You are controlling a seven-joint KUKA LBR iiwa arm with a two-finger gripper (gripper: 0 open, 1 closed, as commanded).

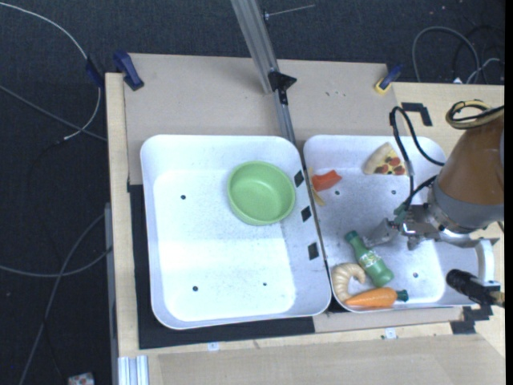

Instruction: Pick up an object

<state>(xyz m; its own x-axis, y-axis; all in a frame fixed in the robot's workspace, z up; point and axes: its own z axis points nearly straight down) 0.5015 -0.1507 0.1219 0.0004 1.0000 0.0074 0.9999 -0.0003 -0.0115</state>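
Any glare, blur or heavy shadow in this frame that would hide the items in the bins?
Camera view: lighting is even and soft, the white bins bright but not blown out; the green bowl and green bottle read clearly; the claw is small and slightly soft, so its fingers are hard to make out; the dark floor loses detail.
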